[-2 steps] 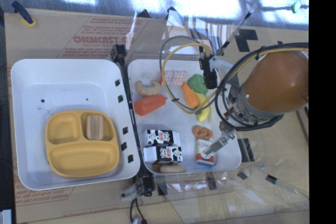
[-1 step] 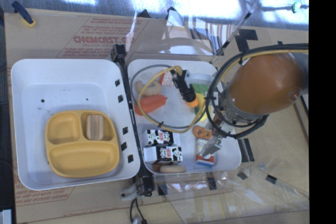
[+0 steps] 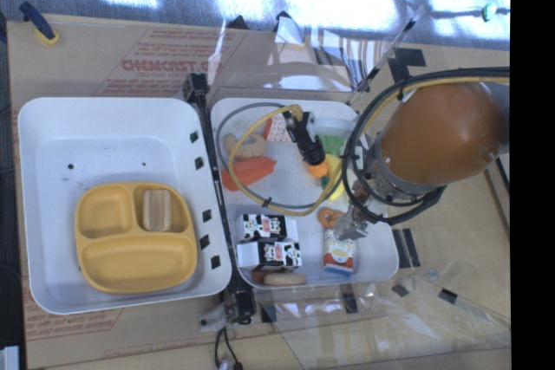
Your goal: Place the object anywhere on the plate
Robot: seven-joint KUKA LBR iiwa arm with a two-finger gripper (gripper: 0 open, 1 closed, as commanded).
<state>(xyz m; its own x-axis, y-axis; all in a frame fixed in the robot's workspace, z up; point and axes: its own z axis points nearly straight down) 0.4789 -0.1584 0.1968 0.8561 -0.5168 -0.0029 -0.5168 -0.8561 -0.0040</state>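
Observation:
A yellow divided plate (image 3: 134, 260) lies in the left bin (image 3: 52, 143). A small tan block (image 3: 157, 209) stands in the plate's upper right compartment. My gripper (image 3: 350, 226) hangs low over the right bin (image 3: 386, 260), under the arm's orange band (image 3: 442, 130). It is just above a small orange-and-white carton (image 3: 339, 256) near the bin's front right, and the wrist hides whether they touch. Two cow-patterned cartons (image 3: 264, 227) (image 3: 279, 254) sit to the carton's left.
The right bin also holds a carrot (image 3: 250, 172), a pale bread-like piece (image 3: 247, 149), a tan sausage-shaped piece (image 3: 284, 278) at the front and small orange and green items (image 3: 319, 170) near the middle. A black divider (image 3: 205, 160) runs between the bins.

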